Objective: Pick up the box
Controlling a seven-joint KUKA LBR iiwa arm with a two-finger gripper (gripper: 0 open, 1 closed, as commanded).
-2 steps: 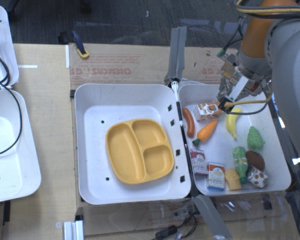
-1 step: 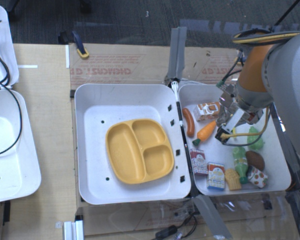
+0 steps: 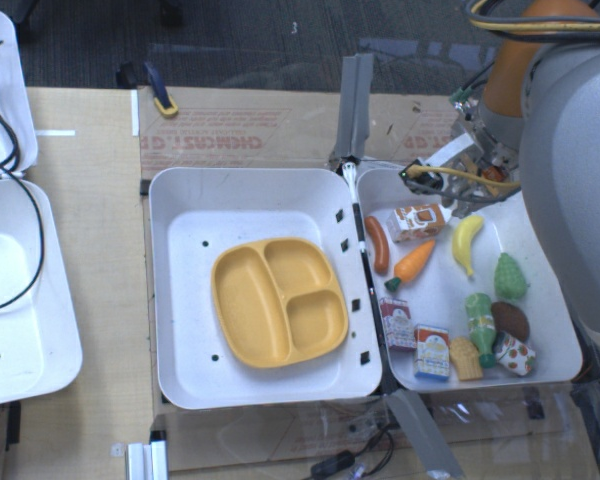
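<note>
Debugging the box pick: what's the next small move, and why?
Probably shift the gripper toward the near end of the right bin and centre over the orange-and-blue box. The gripper sits at the bin's far end by the carton; that box lies near the front wall between other toys.
</note>
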